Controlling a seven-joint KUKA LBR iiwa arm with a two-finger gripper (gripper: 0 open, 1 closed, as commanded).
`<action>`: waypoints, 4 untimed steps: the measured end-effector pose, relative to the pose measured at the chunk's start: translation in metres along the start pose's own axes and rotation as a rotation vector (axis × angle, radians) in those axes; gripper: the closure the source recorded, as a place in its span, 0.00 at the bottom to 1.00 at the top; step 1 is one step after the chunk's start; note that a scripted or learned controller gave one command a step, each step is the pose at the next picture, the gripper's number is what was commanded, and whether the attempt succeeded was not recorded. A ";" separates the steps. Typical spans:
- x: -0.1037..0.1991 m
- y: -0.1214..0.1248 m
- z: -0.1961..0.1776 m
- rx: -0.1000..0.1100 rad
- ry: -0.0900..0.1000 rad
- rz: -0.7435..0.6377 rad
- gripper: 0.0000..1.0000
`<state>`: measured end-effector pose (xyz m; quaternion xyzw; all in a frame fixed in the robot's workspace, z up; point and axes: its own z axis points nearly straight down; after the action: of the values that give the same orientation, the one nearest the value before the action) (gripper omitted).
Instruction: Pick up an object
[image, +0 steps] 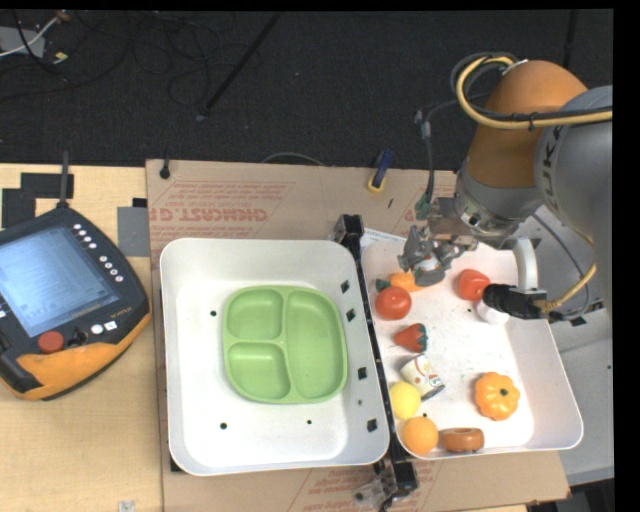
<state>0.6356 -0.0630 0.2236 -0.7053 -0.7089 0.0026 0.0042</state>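
My gripper (428, 262) hangs low over the far left part of the right bin (545, 360). Just below and left of it lies a small orange piece (403, 282), touching a red tomato (393, 302). A second red tomato (472, 284) sits to the gripper's right. Nearer the front are a strawberry (411, 337), a small white carton (423, 373), a yellow lemon (404, 400), an orange (420, 435), a brown round piece (461, 439) and an orange pumpkin (497, 395). I see nothing held in the gripper.
The left bin (190, 400) holds a green divided plate (285, 343). A black divider (362, 330) runs between the bins. A teach pendant (60, 295) lies on the bench at far left. The arm's grey body (560, 170) looms over the right bin's far side.
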 end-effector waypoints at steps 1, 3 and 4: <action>0.051 -0.002 -0.005 0.000 -0.001 0.000 1.00; 0.095 -0.013 -0.008 -0.001 -0.002 0.003 1.00; 0.095 -0.022 0.010 0.002 -0.004 0.005 1.00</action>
<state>0.6126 0.0316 0.2141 -0.7069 -0.7073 0.0046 0.0037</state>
